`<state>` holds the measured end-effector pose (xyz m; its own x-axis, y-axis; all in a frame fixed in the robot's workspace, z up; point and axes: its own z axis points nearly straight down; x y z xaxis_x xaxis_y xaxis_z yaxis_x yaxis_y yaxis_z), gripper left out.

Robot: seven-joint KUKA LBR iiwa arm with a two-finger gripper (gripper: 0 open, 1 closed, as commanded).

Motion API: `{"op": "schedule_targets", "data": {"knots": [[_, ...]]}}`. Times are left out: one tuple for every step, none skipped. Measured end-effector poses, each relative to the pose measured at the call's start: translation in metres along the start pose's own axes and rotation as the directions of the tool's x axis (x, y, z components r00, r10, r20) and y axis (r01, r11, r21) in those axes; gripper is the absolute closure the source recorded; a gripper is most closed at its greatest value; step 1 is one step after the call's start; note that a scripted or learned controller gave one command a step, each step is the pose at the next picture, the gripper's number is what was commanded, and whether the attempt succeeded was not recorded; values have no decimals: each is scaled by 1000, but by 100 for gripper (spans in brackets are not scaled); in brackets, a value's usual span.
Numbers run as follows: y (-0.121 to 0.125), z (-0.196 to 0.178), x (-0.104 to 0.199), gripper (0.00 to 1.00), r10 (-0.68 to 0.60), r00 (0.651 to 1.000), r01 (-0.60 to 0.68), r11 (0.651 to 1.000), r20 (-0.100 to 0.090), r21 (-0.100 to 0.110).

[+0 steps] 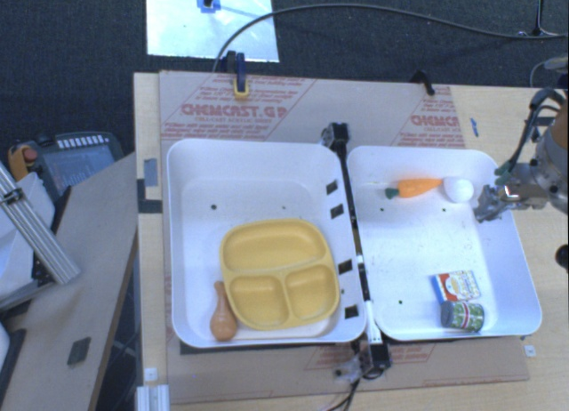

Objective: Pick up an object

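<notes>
Jaws (491,203) just right of white ball (458,189) (carrot (416,189) beyond), apart.

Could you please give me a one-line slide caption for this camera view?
Gripper at the right bin's edge near carrot and white ball; yellow tray in left bin.

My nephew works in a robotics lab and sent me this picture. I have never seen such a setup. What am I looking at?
One camera, fixed above a bench, looks down at a slant on two shallow white bins. The left bin holds a yellow divided tray and a tan wooden spoon beside it. The right bin holds a toy carrot, a white egg, a small box and a small can. A robot arm reaches in from the picture's right; its gripper sits at the right bin's edge, near the egg. Nothing shows between its fingers.
</notes>
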<state>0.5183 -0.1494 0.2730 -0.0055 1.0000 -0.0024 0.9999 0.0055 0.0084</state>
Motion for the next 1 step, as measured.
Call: {"op": "schedule_targets", "data": {"knots": [[13,8,52,100,-4,1000,4,1000,-4,5]]}}
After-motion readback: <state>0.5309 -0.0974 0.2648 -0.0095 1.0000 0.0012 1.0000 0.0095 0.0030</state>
